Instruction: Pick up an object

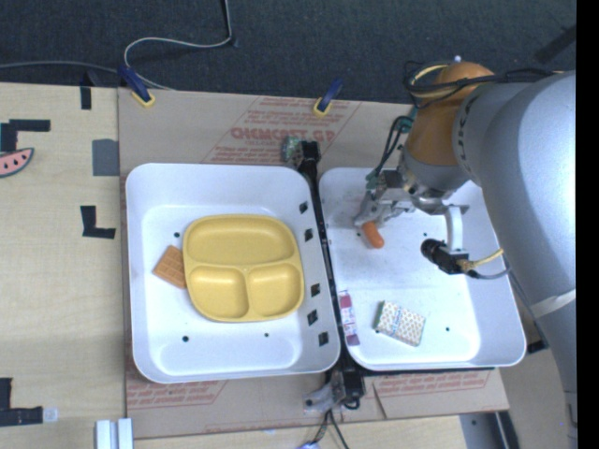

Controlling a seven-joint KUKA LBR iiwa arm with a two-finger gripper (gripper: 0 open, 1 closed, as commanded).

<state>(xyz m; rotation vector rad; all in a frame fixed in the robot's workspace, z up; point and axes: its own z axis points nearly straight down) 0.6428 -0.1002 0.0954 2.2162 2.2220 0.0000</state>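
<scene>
Gripper (374, 215) sits low in right bin (487, 340), near its back-left corner, w/ a small orange object (373, 237) just beside/under the fingers; can't tell if they're open or closed on it. Patterned packet (401, 323) lies near front, well apart. Left bin (150, 344) has yellow divided tray (245, 266) overlapping a tan cracker-like piece (169, 267). Cardboard covers the tabletop (56, 279).

I make out red printed lettering on the brown cardboard sheet (271, 134) under the bins, at twelve o'clock above the left white bin (150, 251), but it is too blurred for me to read.
</scene>
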